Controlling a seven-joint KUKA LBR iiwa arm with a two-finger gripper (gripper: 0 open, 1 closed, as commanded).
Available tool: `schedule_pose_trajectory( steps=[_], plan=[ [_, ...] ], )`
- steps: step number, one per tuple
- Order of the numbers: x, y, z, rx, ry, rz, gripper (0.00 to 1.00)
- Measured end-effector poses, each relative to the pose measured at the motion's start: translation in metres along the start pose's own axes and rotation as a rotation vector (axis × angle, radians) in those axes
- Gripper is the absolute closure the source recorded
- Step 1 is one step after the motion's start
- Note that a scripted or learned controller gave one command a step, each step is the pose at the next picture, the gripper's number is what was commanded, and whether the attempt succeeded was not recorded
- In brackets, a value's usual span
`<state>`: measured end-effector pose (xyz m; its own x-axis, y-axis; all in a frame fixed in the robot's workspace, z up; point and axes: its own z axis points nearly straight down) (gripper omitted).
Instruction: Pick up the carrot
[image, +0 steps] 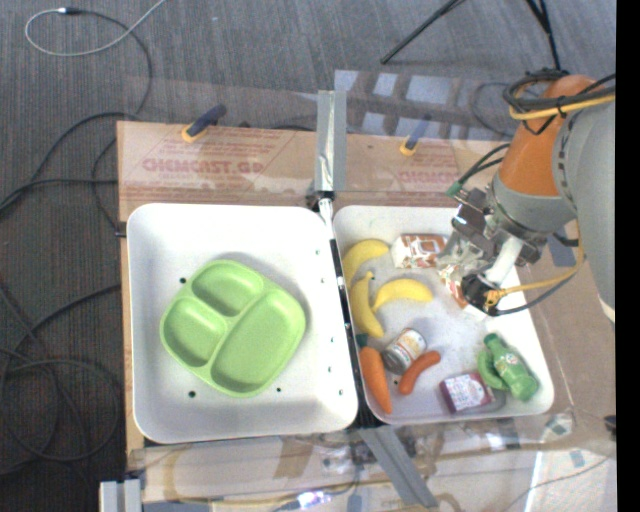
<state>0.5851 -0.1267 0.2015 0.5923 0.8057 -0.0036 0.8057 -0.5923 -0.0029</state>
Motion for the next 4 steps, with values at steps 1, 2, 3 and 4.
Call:
schedule_pose_trajectory(
  steps=[1,2,3,4],
  plan=[
    [-0.039,-0.070,0.113,-0.005,0.007,-0.013,1.00],
    [-0.004,-0.022,0.113,-0.009,0.006,-0.013,1.00],
    [0.004,-0.032,0.112,-0.016,0.010,0.252,1.00],
    [-0.021,-0.112,0.020,0.003,0.000,0.023,1.00]
  ],
)
